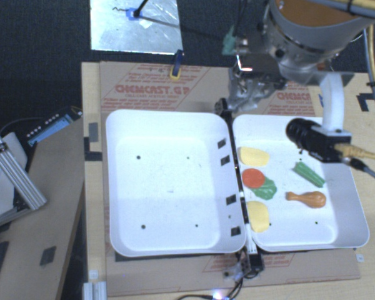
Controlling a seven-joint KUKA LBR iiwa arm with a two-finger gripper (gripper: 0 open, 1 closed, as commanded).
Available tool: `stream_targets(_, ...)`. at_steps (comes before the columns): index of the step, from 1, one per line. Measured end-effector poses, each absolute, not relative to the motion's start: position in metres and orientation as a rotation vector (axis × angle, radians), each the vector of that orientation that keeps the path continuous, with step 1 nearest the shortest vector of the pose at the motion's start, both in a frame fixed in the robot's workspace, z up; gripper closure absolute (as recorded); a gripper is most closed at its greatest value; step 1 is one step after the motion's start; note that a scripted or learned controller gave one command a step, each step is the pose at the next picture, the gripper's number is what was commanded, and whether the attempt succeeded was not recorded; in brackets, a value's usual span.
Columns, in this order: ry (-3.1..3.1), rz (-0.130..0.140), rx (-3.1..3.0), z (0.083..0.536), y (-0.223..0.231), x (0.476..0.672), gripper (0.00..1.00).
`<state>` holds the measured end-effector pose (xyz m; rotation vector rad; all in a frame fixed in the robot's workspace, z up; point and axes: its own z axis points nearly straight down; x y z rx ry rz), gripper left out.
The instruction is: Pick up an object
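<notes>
five small plastic food pieces clustered in shallow white right bin (344,227), all below claw (250,89). claw state impossible to tell. risk: grazing red round piece (253,177) and green leafy piece (265,189), touching, grabbing neither.

Right bin (347,230): yellow pieces (253,155), red disc (253,177), green bits (309,173), brown drumstick (307,199); end effector (249,92) above rim.

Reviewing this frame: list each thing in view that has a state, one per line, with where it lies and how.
left bin: bare white floor showing.
right bin: holds all five items.
upper yellow piece: lying flat near the divider.
red round piece: flat, touching the green leafy piece.
lower yellow piece: flat by the divider.
green stick: lying diagonally, apart.
brown drumstick: lying on its side.
gripper: above the bins' far edge, not holding anything visible.
</notes>
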<state>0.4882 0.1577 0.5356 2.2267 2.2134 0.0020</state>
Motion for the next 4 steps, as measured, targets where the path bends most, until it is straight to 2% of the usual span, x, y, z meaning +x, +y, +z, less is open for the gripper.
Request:
stream_targets(3, 2.229, 0.004, 2.214, 0.535, 0.228, 0.486, 1.00)
stream_targets(4, 2.213, 0.003, 2.227, 0.536, 0.153, 0.487, 1.00)
